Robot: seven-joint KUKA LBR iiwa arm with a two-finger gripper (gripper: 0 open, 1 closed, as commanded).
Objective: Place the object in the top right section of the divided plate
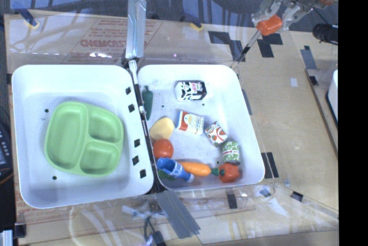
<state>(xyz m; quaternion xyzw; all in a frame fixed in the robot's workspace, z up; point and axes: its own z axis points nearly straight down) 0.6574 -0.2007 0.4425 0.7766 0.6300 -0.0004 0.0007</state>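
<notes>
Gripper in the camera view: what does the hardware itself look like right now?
The gripper is pale grey and silver metal, with two slim light fingers under a blocky metallic body carrying dark fittings and a small green spot. Finer markings are too small to read.

We see a light green divided plate (83, 137) in the left white bin (29, 84). In the right white bin (244, 118), around the red and white carton (190, 122), we see a black and white cow-patterned box (190, 90) above it, a pale yellow piece (161, 127) and a red tomato (163, 148) to its left, and an orange carrot (196, 169) below. An orange-red object (269, 25) sits between the fingers of the grey gripper (275, 16), well above the carton.
</notes>
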